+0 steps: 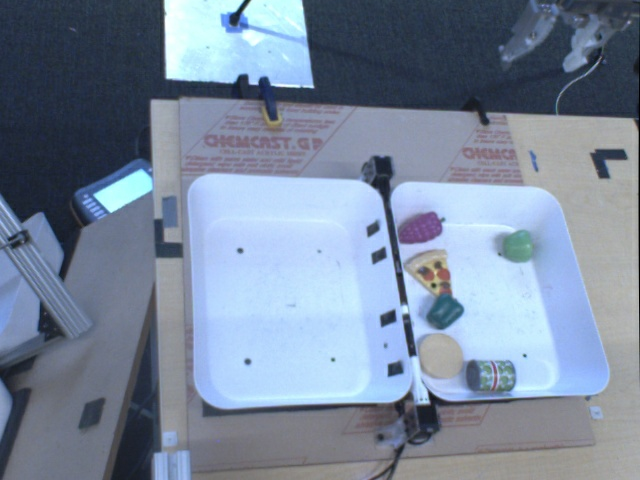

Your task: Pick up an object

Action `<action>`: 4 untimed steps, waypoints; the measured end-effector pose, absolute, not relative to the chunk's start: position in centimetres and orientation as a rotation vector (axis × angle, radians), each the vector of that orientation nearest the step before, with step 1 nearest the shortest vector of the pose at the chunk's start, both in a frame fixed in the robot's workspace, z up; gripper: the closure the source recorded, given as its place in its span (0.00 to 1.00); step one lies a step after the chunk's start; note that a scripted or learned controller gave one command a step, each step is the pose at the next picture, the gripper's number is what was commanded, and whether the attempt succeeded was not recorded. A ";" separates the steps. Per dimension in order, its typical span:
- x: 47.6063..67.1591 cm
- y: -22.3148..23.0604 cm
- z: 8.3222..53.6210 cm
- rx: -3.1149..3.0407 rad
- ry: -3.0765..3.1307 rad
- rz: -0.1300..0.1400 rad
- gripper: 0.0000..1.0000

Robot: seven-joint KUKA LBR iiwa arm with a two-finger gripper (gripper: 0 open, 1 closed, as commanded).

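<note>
Pincer (pixel 558 36) hangs up at the top right, well off the bins, fingers spread apart and holding nothing. The right bin (pixel 570 298) has purple grapes (pixel 421 227), a pizza slice (pixel 433 271), a green ball (pixel 517 245), a teal piece (pixel 445 312), a tan disc (pixel 440 354) and a small can (pixel 490 375). The cardboard (pixel 262 140) under the bins reads "CHEMCAST GP".

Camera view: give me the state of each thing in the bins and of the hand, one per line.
hand: raised off the bench at top right, open, holding nothing
purple grapes: lying in right bin, near the divider
green apple: resting alone by the right bin's far side
pizza slice: lying flat
dark green pepper: lying just below the pizza slice
tan round disc: lying flat
can: on its side
left bin: holds no objects
</note>
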State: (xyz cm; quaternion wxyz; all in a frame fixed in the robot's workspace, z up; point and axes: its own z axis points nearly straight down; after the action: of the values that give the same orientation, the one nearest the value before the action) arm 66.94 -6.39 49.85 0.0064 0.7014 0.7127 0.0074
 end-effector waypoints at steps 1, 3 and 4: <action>66.9 -7.1 50.1 2.207 2.226 0.007 1.00; 66.8 7.5 53.7 2.209 2.230 0.008 1.00; 66.8 15.9 51.0 2.210 2.235 0.002 1.00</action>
State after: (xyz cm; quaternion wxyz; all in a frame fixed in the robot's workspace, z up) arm 66.77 15.91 51.01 -0.0007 0.7032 0.7110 0.0007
